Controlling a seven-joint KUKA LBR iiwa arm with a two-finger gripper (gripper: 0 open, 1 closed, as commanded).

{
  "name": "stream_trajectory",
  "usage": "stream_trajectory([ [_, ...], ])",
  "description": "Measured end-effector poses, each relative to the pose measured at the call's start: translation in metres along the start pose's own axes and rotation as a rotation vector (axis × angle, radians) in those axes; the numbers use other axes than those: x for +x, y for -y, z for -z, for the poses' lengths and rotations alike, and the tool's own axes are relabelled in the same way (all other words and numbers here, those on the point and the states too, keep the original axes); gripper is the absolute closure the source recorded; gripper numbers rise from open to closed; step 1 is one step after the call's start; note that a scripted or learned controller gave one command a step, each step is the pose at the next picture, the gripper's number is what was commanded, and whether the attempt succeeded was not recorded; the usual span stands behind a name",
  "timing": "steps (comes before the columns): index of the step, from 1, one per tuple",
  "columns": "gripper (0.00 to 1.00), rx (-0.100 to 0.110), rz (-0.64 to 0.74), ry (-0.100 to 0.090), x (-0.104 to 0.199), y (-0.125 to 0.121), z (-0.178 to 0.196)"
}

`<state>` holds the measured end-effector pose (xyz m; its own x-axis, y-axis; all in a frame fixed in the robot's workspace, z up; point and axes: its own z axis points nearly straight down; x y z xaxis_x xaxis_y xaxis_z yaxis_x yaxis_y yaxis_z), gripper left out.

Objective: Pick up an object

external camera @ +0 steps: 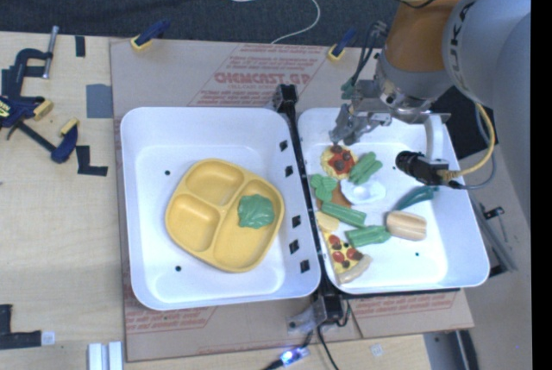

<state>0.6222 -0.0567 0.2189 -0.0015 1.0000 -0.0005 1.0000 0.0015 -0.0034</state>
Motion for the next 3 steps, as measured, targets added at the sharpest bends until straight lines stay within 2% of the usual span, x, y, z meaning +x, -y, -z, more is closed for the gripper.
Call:
stream_trajectory([
  [1, 1.00, -0.001, 0.000, -0.001, 0.002, 0.014, 0.014],
  [2, 1.00, -0.001, 0.000, 0.001, 0.003, 0.007, -0.003],
  [3, 1.00, -0.002, 0.000, -0.001, -0.003, 0.006, 0.013],
])
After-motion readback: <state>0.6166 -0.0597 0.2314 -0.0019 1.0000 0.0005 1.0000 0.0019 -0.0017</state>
